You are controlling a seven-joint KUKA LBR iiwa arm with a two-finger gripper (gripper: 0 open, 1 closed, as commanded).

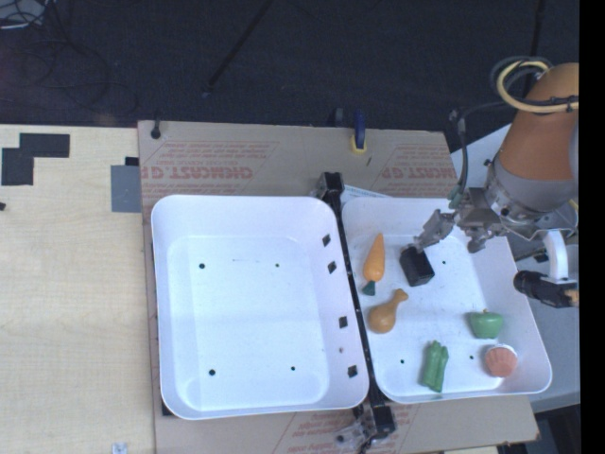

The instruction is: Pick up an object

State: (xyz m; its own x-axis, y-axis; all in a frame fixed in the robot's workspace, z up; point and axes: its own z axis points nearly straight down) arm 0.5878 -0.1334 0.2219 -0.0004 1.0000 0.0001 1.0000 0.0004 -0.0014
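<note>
My gripper (452,237) hangs over the back of the right bin (535,348), with its two grey fingers spread and nothing between them. A black block (416,266) lies just below and left of the left fingertip (427,235). Also in this bin are an orange carrot (375,256), a tan gourd-shaped toy (386,313), a green pepper (486,324), a long green vegetable (434,365) and a red-orange round fruit (500,359).
The left bin (170,253) sits beside the right one, with a black clip-lined divider (342,291) between them. Both rest on a cardboard sheet (246,164). The arm's orange band (553,88) and cables rise at the right.
</note>
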